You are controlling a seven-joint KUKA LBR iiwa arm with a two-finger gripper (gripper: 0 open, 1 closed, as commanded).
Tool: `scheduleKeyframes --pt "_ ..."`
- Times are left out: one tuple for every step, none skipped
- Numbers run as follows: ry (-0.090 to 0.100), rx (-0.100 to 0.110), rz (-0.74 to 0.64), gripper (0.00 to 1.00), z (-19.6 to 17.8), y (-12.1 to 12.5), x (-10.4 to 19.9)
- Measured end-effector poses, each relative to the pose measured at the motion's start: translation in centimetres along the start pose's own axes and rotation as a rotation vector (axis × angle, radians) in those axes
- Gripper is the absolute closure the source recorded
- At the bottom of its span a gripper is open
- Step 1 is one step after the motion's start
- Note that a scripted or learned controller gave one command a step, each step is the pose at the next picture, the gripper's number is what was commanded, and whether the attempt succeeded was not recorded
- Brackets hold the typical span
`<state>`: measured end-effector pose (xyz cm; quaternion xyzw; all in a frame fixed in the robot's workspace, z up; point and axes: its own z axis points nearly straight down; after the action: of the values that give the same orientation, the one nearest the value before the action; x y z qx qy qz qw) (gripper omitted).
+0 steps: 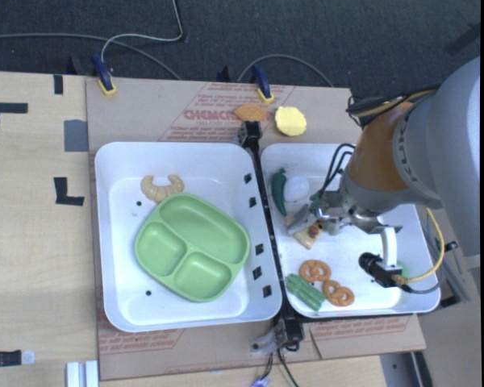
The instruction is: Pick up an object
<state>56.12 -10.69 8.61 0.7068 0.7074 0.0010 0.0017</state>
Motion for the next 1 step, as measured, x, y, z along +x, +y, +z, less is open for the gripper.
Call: scheduleKeyframes --pt "-0.001 0.001 0.0 1.0 -0.95 -0.03 -0.03"
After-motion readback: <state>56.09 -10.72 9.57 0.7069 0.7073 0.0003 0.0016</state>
